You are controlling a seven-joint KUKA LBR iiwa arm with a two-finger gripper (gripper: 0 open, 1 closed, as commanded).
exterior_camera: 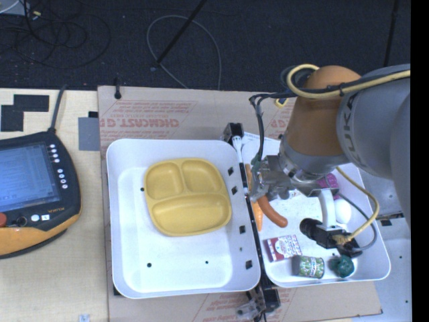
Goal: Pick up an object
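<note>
Just below gripper (267, 185), orange hot dog (273, 212).

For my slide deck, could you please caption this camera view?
KUKA arm lowers its pincer over an orange hot dog in the right bin; yellow divided tray sits left.

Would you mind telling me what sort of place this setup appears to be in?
Most likely a robotics lab or test bench. A grey and orange arm reaches over two white bins, a handheld control pendant lies on the bench, and loose cables trail across the dark floor behind.
</note>
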